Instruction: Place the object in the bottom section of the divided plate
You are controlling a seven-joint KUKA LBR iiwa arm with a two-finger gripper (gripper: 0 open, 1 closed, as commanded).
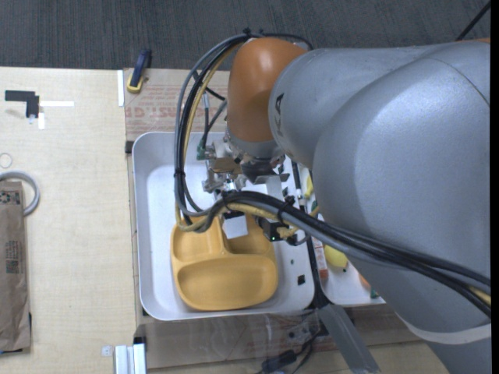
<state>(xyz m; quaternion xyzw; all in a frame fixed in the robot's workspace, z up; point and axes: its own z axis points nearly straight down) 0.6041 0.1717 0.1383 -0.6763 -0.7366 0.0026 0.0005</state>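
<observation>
A yellow divided plate lies in the left white bin, toward its front. Its large bottom section faces the front edge, and two smaller sections lie behind it. My gripper hangs low over the plate's back sections, under the orange wrist band and mostly hidden by cables. A small pale piece shows right at the gripper above the plate's divider; whether it is the object or part of the gripper cannot be made out.
The grey arm covers most of the right bin, where a yellow item and an orange scrap peek out. On the bench at left lie a brown paper bag and a blue-yellow tool.
</observation>
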